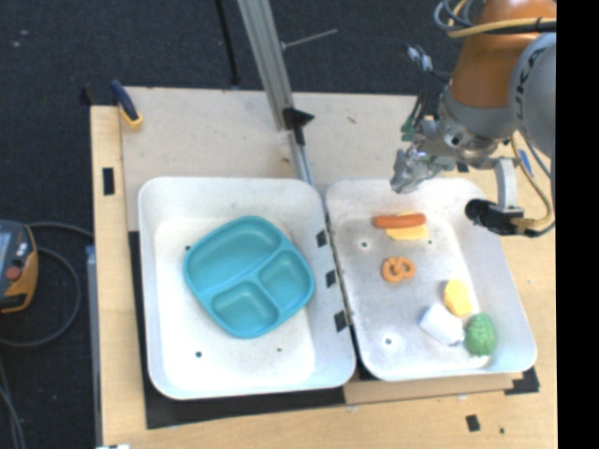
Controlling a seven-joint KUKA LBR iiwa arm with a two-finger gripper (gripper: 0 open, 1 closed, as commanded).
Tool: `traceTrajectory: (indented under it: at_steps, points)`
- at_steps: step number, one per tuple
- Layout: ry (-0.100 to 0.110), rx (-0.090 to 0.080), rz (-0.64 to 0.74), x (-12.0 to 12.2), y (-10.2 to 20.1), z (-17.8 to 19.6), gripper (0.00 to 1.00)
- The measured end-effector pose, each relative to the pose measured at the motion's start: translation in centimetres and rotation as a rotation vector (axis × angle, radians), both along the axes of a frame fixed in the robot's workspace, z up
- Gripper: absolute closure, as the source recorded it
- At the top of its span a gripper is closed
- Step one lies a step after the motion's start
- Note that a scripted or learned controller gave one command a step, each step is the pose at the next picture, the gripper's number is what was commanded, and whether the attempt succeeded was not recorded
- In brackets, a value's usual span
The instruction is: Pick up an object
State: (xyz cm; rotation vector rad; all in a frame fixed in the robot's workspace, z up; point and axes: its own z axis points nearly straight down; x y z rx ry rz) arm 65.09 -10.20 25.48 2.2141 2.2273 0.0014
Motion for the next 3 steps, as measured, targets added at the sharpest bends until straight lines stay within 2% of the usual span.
traceTrajectory:
  at_steps: [2,3]
  points:
    - [0.001,0.000,0.000,1.4,9.5,-0.9,1.00]
    - [0.002,0.000,0.000,0.4,15.0,-1.6,1.00]
